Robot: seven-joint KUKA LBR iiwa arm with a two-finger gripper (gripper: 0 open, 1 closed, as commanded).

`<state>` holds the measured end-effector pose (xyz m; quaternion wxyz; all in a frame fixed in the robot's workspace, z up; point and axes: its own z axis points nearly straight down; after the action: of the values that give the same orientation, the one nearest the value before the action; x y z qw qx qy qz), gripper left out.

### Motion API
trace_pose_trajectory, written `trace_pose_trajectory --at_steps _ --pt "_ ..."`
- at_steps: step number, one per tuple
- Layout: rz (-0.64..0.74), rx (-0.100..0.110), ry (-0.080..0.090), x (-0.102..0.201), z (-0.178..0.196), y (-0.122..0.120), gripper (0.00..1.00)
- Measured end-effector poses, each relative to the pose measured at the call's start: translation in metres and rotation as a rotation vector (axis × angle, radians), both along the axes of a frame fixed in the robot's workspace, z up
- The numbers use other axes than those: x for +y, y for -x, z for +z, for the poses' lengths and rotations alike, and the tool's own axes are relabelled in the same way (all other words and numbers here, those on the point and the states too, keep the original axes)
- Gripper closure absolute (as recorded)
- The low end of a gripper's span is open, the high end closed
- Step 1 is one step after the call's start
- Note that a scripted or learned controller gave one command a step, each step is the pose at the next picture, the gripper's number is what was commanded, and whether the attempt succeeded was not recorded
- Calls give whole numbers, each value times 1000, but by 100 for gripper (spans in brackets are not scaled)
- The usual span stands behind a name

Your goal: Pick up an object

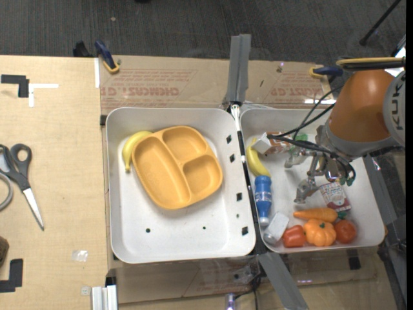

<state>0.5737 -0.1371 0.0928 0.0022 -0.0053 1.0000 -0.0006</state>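
Carrot [315, 214] | right bin [371, 237] | just below end effector [308, 187]

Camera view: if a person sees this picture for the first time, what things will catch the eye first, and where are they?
The big yellow divided plate in the left bin stands out most, with a banana against its left edge. Next comes the arm's orange band over the right bin, the gripper low above a cluster of small things: a blue bottle, a carrot and an orange pumpkin.
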Motion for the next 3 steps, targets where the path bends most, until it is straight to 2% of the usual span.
trace_pose_trajectory --at_steps 1,2,3 --pt "-92 33 3 23 0 -70 0" --pt "-118 5 0 12 0 -53 0" --pt "-323 32 8 24 -4 -63 0"
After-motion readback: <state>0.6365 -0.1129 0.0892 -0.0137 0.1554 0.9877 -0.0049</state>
